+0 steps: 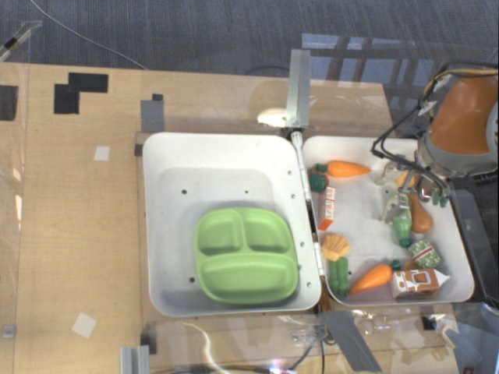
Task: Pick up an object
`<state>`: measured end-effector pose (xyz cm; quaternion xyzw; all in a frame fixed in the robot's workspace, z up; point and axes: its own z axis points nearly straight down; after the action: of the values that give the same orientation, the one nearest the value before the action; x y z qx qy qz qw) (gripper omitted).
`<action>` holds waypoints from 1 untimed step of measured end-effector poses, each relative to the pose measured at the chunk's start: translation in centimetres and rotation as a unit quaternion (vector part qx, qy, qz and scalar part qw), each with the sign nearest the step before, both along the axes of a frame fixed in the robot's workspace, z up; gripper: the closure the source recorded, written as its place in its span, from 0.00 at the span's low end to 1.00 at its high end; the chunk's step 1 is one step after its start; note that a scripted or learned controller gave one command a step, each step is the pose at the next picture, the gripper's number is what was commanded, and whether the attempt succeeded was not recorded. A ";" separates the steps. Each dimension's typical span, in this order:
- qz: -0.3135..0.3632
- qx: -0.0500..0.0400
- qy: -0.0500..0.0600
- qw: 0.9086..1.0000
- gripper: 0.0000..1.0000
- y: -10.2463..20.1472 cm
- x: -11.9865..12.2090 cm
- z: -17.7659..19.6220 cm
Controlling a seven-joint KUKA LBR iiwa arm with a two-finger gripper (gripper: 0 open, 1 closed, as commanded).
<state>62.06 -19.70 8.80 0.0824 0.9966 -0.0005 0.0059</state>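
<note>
My gripper (400,201) hangs low in the right bin (466,287), in the right-middle of the frame, directly over a green item (402,226) and a brown one (421,218) that touch each other; whether it is released or clenched I cannot tell, since glare and clutter blur its tip. The green item looks like the nearest candidate, so I judge the step in hand is the descent and grasp. To do it well, I should centre on one item alone, come straight down, and keep clear of the brown neighbour so nothing wedges or slips out. Counting the right bin: two carrots, one (348,169) at the upper edge and one (371,278) at the lower; one small carton (415,283) at lower right; one green-and-white piece (423,252) beside it. The left bin (168,162) holds one green tray (246,254).
</note>
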 end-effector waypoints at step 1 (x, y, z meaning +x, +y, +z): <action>-0.009 0.000 0.000 1.000 0.00 2.8 -6.2 0.2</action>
<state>55.83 -16.87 8.99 0.0915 0.9958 -0.0004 0.0060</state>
